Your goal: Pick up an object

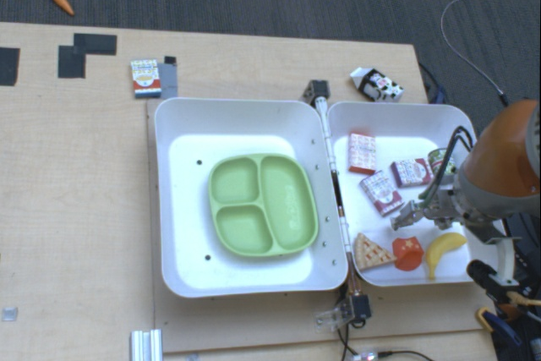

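The right bin (397, 127) holds three pink packets (362, 152) (382, 192) (411, 172), a pizza slice (370, 252), a red tomato (407, 253) and a yellow banana (443, 250). A green can (439, 158) peeks out at the bin's right side, partly behind the arm. My gripper (416, 216) hangs low over the right bin, just above the tomato and beside the lower pink packet. I see nothing held in it. The orange wrist band (505, 152) covers the bin's right edge.
The left bin (169, 207) holds a green divided plate (263, 205). On the bench behind the bins lie a small red and white box (145, 78) and a black and white toy (377, 84). Cables and a connector (351, 309) sit at the front edge.
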Tool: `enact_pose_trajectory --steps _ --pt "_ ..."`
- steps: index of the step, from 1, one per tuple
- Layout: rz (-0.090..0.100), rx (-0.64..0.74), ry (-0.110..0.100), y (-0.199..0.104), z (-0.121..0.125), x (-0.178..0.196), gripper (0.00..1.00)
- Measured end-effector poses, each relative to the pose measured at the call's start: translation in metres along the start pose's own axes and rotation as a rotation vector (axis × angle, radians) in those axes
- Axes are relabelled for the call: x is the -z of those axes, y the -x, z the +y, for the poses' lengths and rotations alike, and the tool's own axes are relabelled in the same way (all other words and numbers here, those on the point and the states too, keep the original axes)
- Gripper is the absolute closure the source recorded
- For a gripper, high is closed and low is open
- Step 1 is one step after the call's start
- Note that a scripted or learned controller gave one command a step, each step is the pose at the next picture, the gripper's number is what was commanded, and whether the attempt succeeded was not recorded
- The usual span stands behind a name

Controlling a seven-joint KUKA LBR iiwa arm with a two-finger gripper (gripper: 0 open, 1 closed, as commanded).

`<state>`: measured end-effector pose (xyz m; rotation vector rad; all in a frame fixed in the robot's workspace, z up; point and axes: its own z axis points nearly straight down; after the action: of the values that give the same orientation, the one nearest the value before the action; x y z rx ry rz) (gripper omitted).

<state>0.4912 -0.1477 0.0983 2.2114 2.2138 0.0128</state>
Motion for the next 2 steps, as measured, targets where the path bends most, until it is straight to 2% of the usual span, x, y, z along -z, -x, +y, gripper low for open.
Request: enact_pose_trajectory --steps 1,2 --pt "0.0 0.002 -0.004 -0.048 -0.002 -0.011 0.0" --pt "0.0 0.004 0.002 -0.048 0.001 0.0 1.0"
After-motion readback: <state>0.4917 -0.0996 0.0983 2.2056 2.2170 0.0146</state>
